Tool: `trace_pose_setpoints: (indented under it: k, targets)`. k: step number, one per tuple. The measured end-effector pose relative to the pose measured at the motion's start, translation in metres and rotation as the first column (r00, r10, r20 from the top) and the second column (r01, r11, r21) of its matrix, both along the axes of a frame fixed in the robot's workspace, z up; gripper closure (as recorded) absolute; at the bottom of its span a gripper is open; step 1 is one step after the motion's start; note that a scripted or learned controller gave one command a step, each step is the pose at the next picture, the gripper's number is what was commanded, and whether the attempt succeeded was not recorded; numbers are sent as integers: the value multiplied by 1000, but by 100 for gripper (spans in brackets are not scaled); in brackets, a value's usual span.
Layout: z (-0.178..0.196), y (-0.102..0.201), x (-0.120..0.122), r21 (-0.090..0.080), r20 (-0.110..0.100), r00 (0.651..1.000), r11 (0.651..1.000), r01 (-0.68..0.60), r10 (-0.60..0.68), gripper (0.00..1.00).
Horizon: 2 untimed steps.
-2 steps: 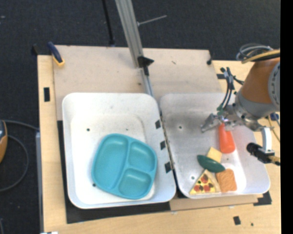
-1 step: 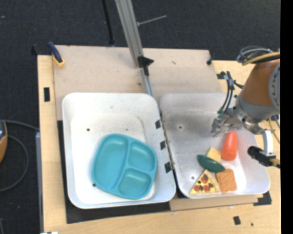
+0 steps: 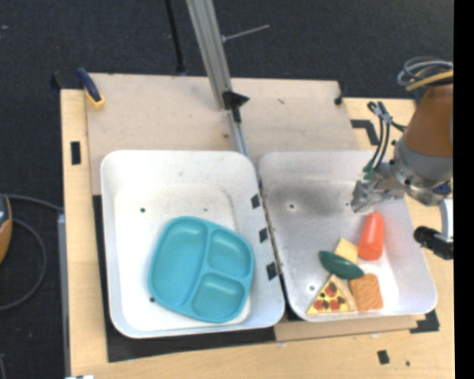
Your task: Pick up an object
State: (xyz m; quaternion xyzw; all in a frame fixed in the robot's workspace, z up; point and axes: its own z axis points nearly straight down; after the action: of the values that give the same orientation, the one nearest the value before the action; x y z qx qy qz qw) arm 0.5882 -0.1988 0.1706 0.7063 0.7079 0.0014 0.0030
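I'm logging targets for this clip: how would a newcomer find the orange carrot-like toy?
Look in the right-hand white bin, toward its right side, just below the gripper. The orange carrot-like toy stands apart as the smooth, bright orange tapered piece, above the textured brown piece and right of the yellow wedge.

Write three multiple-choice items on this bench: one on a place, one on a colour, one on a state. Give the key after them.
1. Where is the divided plate?
A. left bin
B. right bin
C. on the bench outside the bins

2. What colour is the toy lying just below the pincer?
A. purple
B. orange
C. white

3. How does the divided plate lie?
A. upside down
B. on edge against the wall
C. flat, hollows up

Key: 1 A, it lies in the left bin. 2 B, the carrot is orange. 3 C, its three compartments face the camera.
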Motion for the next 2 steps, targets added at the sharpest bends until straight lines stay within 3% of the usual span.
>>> trace_pose_setpoints:
  k: [1,2]
  targets:
    - [53,2,11,0,1,1000,1000,-2,2,100]
    - [82,1,12,0,-1,1000,1000,-2,2,100]
